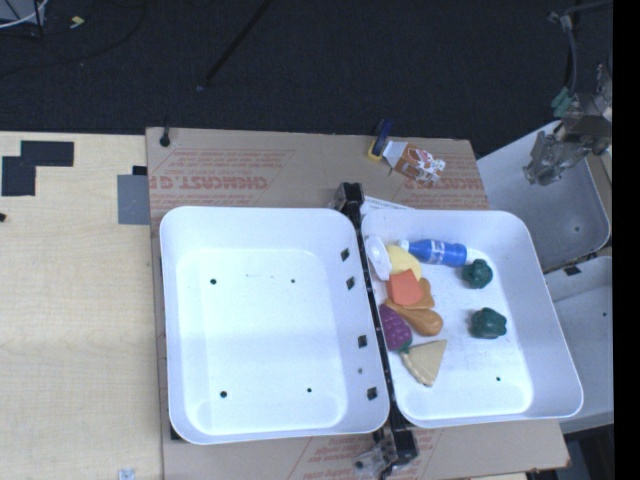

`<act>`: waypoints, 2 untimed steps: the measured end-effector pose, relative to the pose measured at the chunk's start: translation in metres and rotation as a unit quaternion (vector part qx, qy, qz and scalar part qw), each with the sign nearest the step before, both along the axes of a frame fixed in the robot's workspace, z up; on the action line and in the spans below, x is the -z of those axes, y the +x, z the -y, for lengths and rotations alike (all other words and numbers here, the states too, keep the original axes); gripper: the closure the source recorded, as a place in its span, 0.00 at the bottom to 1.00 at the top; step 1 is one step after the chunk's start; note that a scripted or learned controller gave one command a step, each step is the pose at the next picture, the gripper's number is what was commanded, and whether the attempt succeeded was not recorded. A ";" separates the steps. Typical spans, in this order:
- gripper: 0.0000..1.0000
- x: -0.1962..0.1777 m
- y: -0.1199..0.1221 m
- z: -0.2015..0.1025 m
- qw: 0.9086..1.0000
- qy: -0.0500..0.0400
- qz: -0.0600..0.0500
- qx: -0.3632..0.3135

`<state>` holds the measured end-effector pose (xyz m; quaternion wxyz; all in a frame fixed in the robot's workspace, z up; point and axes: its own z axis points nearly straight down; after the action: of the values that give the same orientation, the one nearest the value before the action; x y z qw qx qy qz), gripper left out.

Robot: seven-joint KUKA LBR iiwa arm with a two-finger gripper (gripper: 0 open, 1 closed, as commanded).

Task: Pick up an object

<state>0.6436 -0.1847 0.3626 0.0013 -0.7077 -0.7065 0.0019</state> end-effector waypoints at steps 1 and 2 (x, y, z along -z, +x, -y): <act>1.00 0.068 0.000 0.029 1.000 0.000 -0.001 0.000; 1.00 0.109 0.000 0.026 1.000 0.001 0.000 -0.002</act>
<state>0.6441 -0.2111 0.2536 0.0017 -0.7065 -0.7077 0.0015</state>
